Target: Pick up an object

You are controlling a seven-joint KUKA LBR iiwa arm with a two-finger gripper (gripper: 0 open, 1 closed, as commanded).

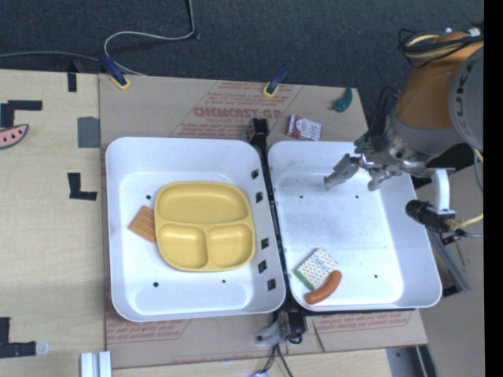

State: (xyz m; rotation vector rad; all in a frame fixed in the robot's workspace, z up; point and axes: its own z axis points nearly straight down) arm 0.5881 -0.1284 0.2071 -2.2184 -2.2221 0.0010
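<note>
My gripper (pixel 357 177) hangs over the far part of the right bin (pixel 409 234), its two grey fingers spread open with nothing between them. A green-and-white patterned packet (pixel 316 268) and an orange sausage (pixel 324 287) lie close together at the near left of that bin, well below the gripper. A yellow three-compartment plate (pixel 204 224) rests in the left bin (pixel 130 210), with a tan cracker (pixel 143 225) tucked at its left edge.
A small red-and-white packet (pixel 303 127) and a green clip (pixel 343 99) lie on the cardboard behind the bins. Black clamps (pixel 258 130) join the bins along the middle. A cable (pixel 149 34) runs across the dark floor at the back.
</note>
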